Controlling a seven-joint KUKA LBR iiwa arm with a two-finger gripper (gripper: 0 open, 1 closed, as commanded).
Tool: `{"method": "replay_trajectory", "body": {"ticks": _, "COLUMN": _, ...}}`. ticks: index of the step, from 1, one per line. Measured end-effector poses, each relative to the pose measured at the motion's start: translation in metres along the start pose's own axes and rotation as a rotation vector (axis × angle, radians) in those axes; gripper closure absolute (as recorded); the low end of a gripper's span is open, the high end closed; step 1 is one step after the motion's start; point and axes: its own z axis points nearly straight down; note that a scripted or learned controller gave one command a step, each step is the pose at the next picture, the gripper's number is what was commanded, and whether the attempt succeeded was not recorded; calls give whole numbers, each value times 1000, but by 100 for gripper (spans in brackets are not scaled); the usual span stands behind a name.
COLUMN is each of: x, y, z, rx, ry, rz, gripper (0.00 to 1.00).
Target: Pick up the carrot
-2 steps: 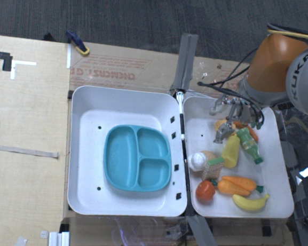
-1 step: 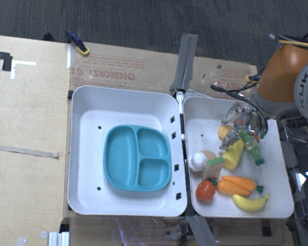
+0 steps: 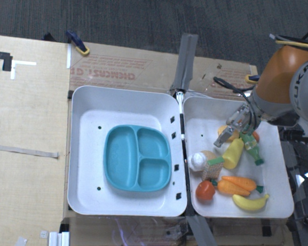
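Carrot (image 3: 237, 185) lies below the robot's fingers (image 3: 229, 133), wedged between banana (image 3: 250, 202), tomato (image 3: 205, 190) and yellow bottle (image 3: 233, 153); the fingers look slightly spread and empty. A descent here risks grabbing the bottle instead.

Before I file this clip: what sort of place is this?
Likely a robotics lab bench: two white bins, toy food such as the carrot, and a grey-and-orange arm reaching in.
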Motion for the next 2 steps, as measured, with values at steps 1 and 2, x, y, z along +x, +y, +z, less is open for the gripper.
{"method": "replay_trajectory", "body": {"ticks": 1, "x": 26, "y": 18, "z": 1, "rx": 1, "ry": 1, "rz": 205, "gripper": 0}}
{"method": "replay_trajectory", "body": {"ticks": 2, "x": 79, "y": -13, "z": 0, "rx": -1, "ry": 0, "rz": 17, "gripper": 0}}
